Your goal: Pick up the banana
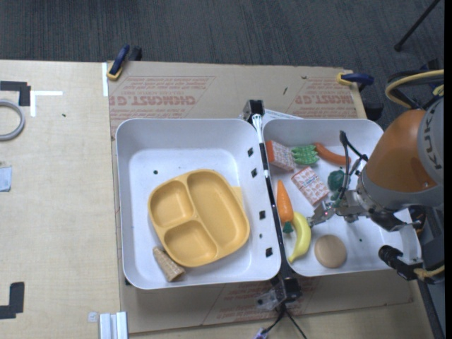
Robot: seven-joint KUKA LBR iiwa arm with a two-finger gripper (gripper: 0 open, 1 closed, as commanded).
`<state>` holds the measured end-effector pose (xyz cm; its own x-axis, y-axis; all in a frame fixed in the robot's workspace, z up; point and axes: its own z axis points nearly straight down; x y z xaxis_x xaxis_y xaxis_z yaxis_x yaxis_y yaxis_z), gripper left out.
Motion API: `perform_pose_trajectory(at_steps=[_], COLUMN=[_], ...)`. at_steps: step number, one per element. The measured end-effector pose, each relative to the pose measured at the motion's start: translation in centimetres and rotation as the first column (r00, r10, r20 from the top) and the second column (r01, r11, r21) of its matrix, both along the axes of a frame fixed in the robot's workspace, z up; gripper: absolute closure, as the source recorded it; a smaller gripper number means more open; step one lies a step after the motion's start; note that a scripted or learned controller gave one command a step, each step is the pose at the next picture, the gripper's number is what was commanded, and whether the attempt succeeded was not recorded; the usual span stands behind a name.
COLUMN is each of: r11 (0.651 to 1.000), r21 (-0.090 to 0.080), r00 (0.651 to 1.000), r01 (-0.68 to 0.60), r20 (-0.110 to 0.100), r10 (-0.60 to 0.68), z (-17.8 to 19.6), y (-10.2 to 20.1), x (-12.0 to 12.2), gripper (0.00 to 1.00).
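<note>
The yellow banana point(301, 237) lies in the right bin point(367, 256), close to its left wall and front edge, curving up toward an orange carrot point(284, 202). My gripper point(322, 213) hangs just to the right of and slightly above the banana's upper end, low over the bin floor. Nothing shows in its grasp. The grey arm with its orange band point(402, 164) covers the bin's right side.
A tan round bun point(330, 251) sits right of the banana. Behind lie a red-and-white packet point(308, 184), a green item point(305, 154), an orange sausage point(330, 154) and a reddish box point(280, 155). The left bin point(141, 154) holds a yellow divided plate point(199, 217) and a brown wafer piece point(168, 263).
</note>
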<state>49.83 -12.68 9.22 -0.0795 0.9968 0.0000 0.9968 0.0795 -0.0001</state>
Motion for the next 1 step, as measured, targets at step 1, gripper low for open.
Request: perform_pose_trajectory(at_steps=[1], r11=[0.998], r21=[-0.001], r00=[0.998], r01=[0.06], r20=[0.001], r10=[-0.06], z=[10.0], y=[6.89], x=[0.71], gripper=[0.0])
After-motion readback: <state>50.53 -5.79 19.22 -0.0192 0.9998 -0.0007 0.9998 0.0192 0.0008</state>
